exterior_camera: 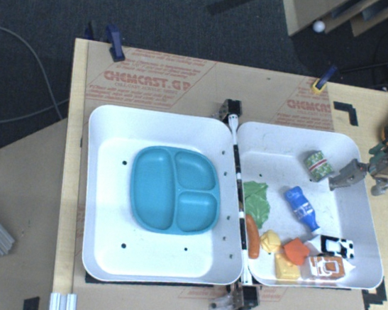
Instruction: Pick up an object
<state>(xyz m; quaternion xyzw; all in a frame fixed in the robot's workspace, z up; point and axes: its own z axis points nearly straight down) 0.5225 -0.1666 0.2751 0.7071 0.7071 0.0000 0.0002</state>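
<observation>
- The right bin (358, 210) held the loose things; none of them was between the fingers of the claw (352, 174).
- A small green can (317, 164) lay tilted near the bin's far right part, just left of the claw and apart from it.
- A blue bottle (302, 207) lay slanted near the middle of that bin, below the can.
- A green leafy piece (255, 201) lay against the bin's left wall, with an orange carrot (253, 236) just below it along the same wall.
- At the near edge, a yellow piece (270, 241) sat beside the carrot, an orange round piece (296, 251) sat next to it, and a yellow block (287, 270) lay under the orange one.
- A small white and orange carton (326, 267) lay at the near right corner, touching a black and white box (337, 246) above it.
- The claw sat over the right bin's far right rim, reaching in from the right; a grey finger pointed down and left toward the can, and I could not tell whether the claw was wide or narrow.
- The left bin (105, 174) carried a blue divided plate (175, 189) with three compartments, lying flat near its middle.
- Both bins rested side by side on a brown board (154, 81) with red lettering, which covered the surface, with blue clamps (114, 41) at its far edge.
</observation>
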